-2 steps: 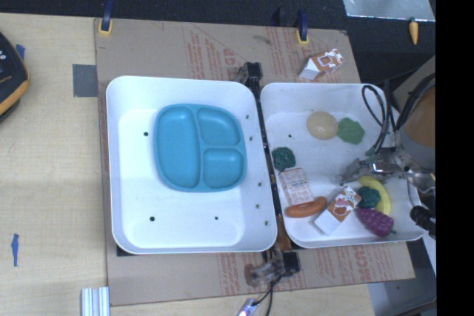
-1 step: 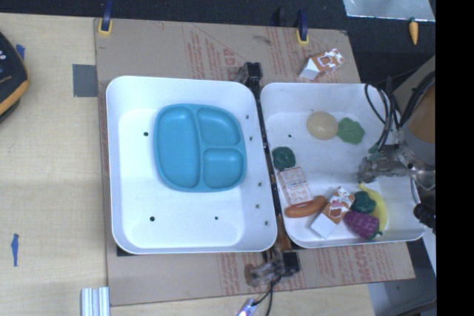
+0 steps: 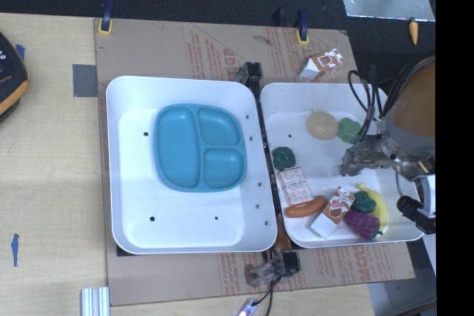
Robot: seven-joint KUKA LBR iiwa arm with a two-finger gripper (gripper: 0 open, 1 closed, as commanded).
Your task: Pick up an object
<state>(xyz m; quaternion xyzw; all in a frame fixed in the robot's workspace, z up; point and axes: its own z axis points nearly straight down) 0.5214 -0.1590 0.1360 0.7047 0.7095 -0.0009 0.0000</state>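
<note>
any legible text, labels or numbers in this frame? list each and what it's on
Nothing can be read.
Cardboard sheet: red printed lettering, too blurred to read.
Small carton outside the bins: print too small.
Flat packet in the right bin: red print, too small.
Carton by the sausage: label blurred.

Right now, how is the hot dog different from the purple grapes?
The hot dog is orange-red and the purple grapes are dark purple. The hot dog is long, thin and smooth; the grapes are a short, bumpy bunch. The hot dog lies near the right bin's left side below a small carton, while the grapes sit near its front right corner beside a banana. Both are in the same bin.
</note>
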